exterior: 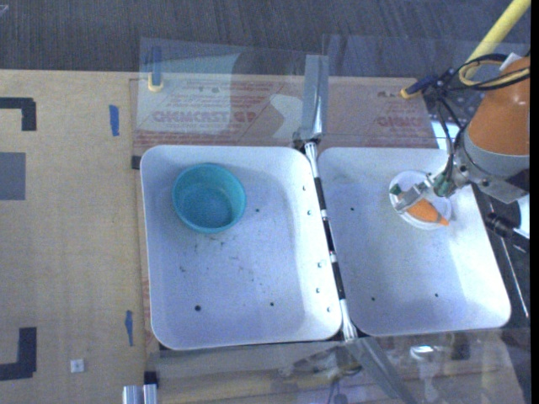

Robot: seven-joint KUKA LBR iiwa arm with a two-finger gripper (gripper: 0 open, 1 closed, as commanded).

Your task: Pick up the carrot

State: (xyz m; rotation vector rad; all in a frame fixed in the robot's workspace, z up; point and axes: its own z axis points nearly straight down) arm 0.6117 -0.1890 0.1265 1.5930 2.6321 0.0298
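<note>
The orange carrot is in the right bin, near its upper right part. My gripper is directly over the carrot's upper left side, touching or nearly touching it, and hides part of it. The arm, with its orange band, comes in from the right edge above the bin.
A blue bowl stands in the upper left of the left bin. A metal divider runs between the two bins. Cables and a yellow rod hang at the upper right. A clear panel stands behind the bins.
</note>
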